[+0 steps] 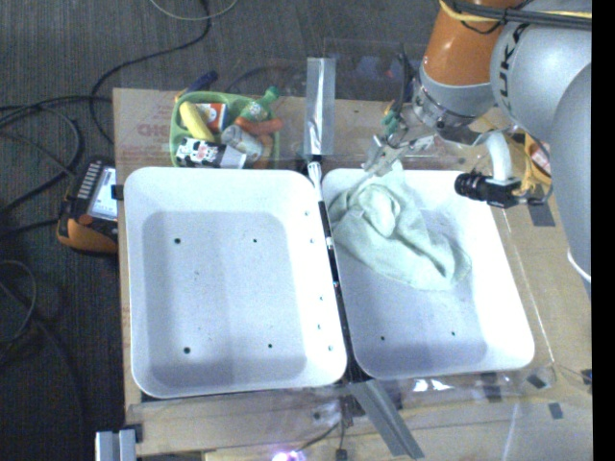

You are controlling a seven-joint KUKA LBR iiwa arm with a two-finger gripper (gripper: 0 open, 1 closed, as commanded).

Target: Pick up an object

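The gripper (384,157) hangs at the far edge of the right bin (500,339). Whether it is parted or closed cannot be told. A pale green cloth (408,233) lies crumpled just below and in front of it, its nearest corner seeming to rise toward the tool — apparently the grasp step. Next comes a clean lift — if the cloth is truly caught.

Even overhead light, both white bins (231,257) bright and near washed out, soft shadows along their inner walls, dark carpet (58,27) dim, slightly soft overall focus
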